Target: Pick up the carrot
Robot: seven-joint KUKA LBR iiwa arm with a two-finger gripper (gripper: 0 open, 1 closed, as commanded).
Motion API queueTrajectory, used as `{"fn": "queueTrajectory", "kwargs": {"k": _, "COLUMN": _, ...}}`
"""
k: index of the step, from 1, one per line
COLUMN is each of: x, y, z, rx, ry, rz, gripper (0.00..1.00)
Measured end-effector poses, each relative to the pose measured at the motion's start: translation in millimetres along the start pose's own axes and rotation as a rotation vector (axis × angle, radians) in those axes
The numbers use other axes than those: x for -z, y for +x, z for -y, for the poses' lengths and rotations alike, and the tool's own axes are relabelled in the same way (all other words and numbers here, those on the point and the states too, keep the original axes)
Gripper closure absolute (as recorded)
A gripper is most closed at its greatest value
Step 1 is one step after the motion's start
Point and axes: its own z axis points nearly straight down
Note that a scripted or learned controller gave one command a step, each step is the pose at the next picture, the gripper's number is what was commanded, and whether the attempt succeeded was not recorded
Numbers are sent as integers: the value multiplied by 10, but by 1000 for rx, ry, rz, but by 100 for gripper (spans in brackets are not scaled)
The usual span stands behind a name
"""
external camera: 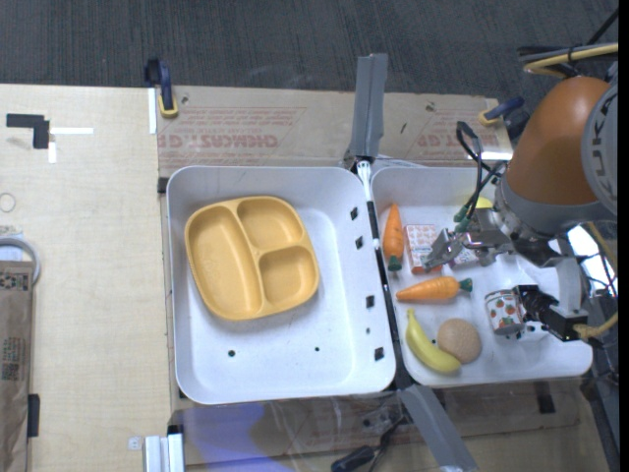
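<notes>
Right now the arm [565, 146] leans in from the frame's right, its gripper [444, 249] low over the right bin [580, 362], fingers slightly apart, just above one carrot [429, 288] lying mid-bin. A second carrot [393, 230] stands upper left; one banana [428, 344], one yellow plate [252, 256].

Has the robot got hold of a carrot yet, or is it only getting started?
Nothing looks done yet. Two carrots lie in the right bin: one flat beside the banana, another near the divider. The gripper hangs just above the flat carrot with no carrot between its fingers. Grasping and lifting are left.
</notes>
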Motion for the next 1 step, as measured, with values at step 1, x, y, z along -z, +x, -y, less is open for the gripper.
{"fn": "queueTrajectory", "kwargs": {"k": 1, "x": -901, "y": -216, "z": -2, "rx": 166, "ry": 3, "rz": -2, "gripper": 0}}
